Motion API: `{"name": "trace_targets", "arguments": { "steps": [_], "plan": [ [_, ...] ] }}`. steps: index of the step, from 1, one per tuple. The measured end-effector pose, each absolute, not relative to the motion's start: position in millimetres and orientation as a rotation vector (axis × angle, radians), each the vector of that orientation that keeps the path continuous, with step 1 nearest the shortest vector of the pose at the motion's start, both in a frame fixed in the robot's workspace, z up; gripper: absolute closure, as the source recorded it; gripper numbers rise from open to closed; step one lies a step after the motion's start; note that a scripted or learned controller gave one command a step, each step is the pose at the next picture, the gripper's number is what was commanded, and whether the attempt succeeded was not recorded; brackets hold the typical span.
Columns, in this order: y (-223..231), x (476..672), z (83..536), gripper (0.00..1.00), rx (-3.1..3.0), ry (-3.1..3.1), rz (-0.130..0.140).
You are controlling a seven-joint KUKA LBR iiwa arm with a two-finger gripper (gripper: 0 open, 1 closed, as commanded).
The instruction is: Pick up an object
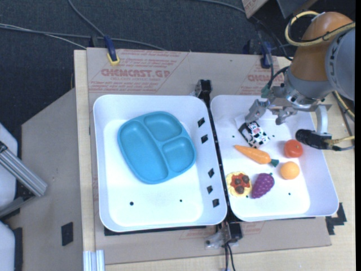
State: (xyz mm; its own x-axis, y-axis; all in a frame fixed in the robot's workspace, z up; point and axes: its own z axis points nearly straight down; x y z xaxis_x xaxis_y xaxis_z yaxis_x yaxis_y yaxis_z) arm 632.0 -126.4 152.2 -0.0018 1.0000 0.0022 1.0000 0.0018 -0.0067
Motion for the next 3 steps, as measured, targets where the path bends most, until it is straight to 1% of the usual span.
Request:
{"name": "trace_targets", "arguments": {
  "steps": [1,2,3],
  "plan": [
    [-122.8,627.3,108.6,0.00,-2.217,-2.217,0.005],
    [-123.0,629.4,123.2,1.00,-2.220,-2.221,-0.002],
    [-127.1,640.0,174.3,1.00,-2.224,-2.226,-0.006]
  ]
}}
